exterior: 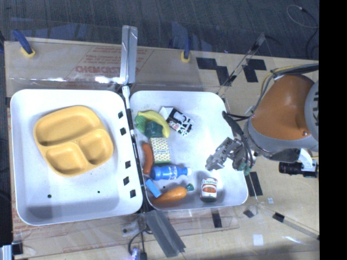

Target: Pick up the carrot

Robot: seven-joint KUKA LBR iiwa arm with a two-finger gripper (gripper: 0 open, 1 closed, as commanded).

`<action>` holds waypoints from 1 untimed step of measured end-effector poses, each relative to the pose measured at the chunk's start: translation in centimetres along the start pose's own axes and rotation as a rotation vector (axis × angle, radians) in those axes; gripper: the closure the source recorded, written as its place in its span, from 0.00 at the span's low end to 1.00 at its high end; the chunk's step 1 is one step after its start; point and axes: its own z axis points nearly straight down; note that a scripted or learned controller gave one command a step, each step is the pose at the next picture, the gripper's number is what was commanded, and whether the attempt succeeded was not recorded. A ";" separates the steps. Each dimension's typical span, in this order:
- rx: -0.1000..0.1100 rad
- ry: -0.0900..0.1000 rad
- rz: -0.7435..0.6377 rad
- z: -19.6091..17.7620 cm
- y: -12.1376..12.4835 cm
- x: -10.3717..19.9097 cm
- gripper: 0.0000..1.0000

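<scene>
Wooden bench under clear sheeting carries two shallow white bins side by side, seen from the one fixed camera above. Looking down, the left bin (27, 199) holds a yellow divided tray (73, 138) and little else. All the clutter sits in the right bin (206, 104).

Near that bin's front wall lies the carrot (172, 195), on its side with its green top pointing right. Just beside its left end is a small blue piece (152, 188), a blue bottle (169, 172) lies close behind it, and a small can (209, 189) stands just to its right. Further back are a sausage (147, 157), a patterned box (160, 150), a banana (152, 117) over something green, and a black-and-white packet (179, 122).

Reaching in from the right, the gripper (218, 158) hangs over bare bin floor, apart from the carrot, with nothing between its fingers; they look spread, though the blur makes the gap hard to judge.

My worry is crowding. Coming down on the carrot, a finger could land on the can or bottle, knock either over, or close on the wrong thing. With the front wall so near, there is also little room on that side, and a rounded carrot may roll out of a shallow pinch.
</scene>
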 end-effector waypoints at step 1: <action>0.001 0.000 0.198 -7.4 2.7 -6.2 1.00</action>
